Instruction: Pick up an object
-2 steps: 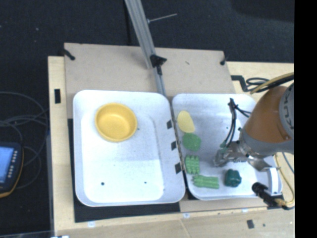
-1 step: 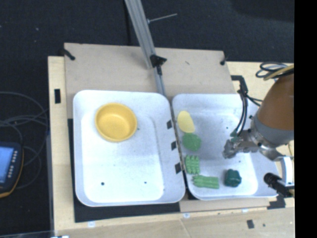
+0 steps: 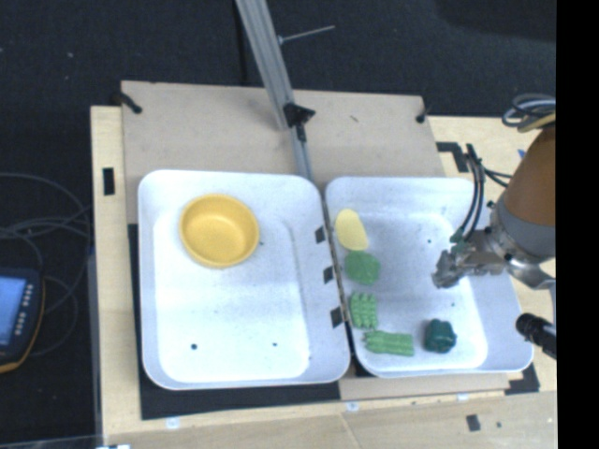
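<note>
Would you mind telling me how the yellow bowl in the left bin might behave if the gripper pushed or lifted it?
The yellow bowl looks like thin plastic, so probably light and stiff. Its round, smooth shape suggests it would slide across the left bin rather than tip. Its wide rim may be awkward to pinch.

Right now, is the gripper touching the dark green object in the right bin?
Apart. In the camera view the gripper sits over bare white floor of the right bin, and the dark green object lies nearer the bin's front edge, with white floor plainly between them.
</note>
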You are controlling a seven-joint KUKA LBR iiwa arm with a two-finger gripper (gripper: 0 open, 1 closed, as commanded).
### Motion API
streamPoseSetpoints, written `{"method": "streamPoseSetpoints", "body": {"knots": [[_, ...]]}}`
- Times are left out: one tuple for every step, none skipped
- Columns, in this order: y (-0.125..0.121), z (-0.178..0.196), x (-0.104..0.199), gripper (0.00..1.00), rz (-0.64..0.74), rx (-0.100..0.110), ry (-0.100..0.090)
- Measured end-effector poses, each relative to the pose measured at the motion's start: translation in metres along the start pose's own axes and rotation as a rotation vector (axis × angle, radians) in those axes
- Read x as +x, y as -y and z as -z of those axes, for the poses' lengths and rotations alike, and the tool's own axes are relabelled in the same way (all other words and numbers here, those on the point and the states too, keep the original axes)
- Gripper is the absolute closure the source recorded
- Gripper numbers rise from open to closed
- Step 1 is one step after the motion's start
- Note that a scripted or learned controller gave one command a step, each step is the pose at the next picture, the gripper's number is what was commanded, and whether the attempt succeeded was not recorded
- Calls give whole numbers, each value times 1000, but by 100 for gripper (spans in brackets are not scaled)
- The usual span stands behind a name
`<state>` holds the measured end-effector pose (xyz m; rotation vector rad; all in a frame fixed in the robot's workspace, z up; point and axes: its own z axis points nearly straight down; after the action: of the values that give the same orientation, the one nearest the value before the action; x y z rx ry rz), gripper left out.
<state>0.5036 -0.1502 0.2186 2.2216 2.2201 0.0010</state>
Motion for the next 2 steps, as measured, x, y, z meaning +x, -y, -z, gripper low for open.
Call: {"method": "streamPoseSetpoints", "body": {"knots": [[-13, -1, 52, 100, 4, 0, -1], [-10, 10, 112, 100, 6, -1, -1]]}}
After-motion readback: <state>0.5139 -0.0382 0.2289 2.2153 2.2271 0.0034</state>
